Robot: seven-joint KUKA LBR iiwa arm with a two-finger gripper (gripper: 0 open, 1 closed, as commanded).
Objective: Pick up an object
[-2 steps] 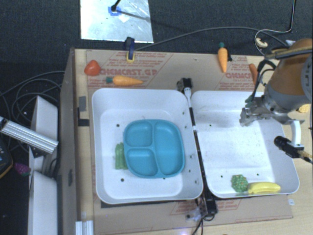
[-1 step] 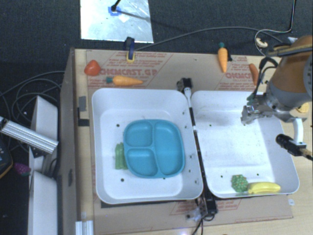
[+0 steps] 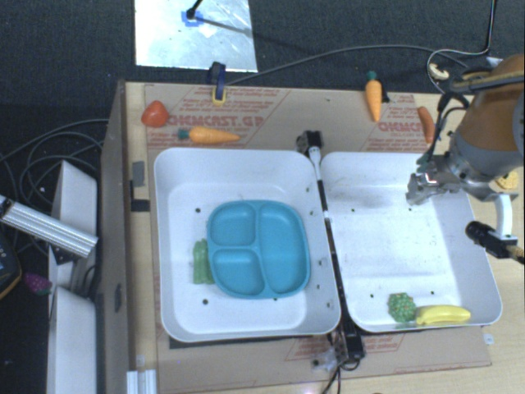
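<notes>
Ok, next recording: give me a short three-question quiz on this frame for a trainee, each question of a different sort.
1. True or false: the blue divided plate lies in the right bin.
2. Multiple choice: which thing lies right beside the banana? A) a carrot B) a green broccoli piece C) a tomato
3. Fill in: the gripper hangs over the ___ bin's far corner.

Key:
1. False; the plate is in the left bin, with a green vegetable at its left edge.
2. B, at the right bin's near edge.
3. Right; nothing shows between its fingers.
</notes>
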